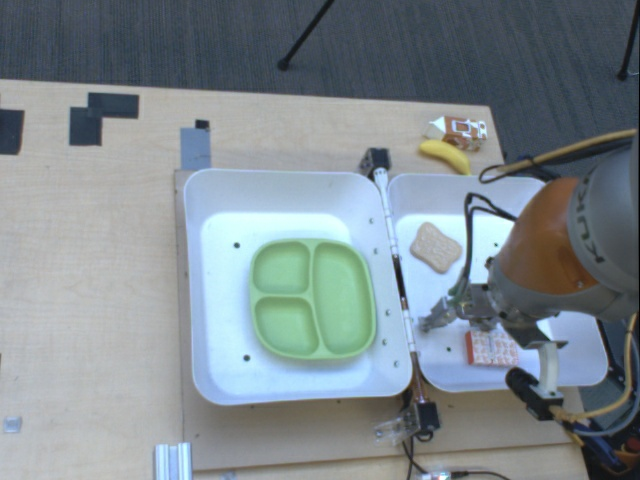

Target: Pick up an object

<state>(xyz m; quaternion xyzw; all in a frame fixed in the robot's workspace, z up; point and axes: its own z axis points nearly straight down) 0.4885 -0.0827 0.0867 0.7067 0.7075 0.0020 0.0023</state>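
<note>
In the right bin [570, 363] a tan bread-like slice [436, 247] lies near the far left corner. A red-and-white patterned packet [489, 348] lies flat near the bin's front, partly under the arm. My gripper [440, 317] hangs low over the bin's left side, between the slice and the packet, its tip pointing left toward the divider. Nothing shows held in it. The grey arm with its orange band [545, 253] covers the right part of this bin.
The left bin [215, 268] holds a green three-compartment plate [312, 298]. On the bench beyond the right bin lie a yellow banana [444, 154] and a small snack packet [460, 128]. Black cables loop above the arm.
</note>
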